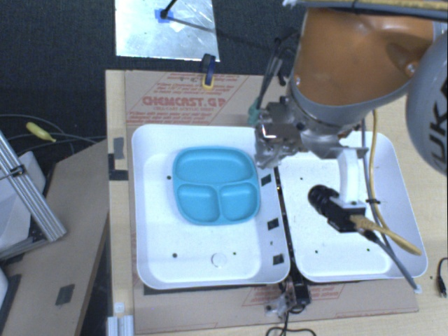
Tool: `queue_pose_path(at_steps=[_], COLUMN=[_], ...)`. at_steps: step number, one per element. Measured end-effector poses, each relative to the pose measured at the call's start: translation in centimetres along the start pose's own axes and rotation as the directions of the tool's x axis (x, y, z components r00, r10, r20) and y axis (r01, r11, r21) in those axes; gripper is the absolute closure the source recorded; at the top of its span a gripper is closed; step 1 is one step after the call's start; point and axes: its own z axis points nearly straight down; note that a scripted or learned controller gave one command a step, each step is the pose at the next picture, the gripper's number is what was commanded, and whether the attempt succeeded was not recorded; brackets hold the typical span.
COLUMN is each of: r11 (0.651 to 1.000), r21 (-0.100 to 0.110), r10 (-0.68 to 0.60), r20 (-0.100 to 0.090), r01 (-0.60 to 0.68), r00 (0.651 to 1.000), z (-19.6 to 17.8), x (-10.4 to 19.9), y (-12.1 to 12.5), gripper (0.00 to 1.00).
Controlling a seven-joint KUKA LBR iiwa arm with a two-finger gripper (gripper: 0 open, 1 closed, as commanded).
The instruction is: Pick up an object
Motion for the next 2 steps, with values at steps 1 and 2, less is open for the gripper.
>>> queue_pose_path(at_steps=[1, 2], r11=[1.000, 1.000], r21=[-0.004, 0.005], r10=[-0.001, -0.003], r20=[-0.002, 0.001], r01=[0.001, 0.003], r00=[1.000, 1.000], z=[-4.3, 4.5], x=[4.8, 9.5], y=[2.3, 0.6], gripper=[1.00, 1.00])
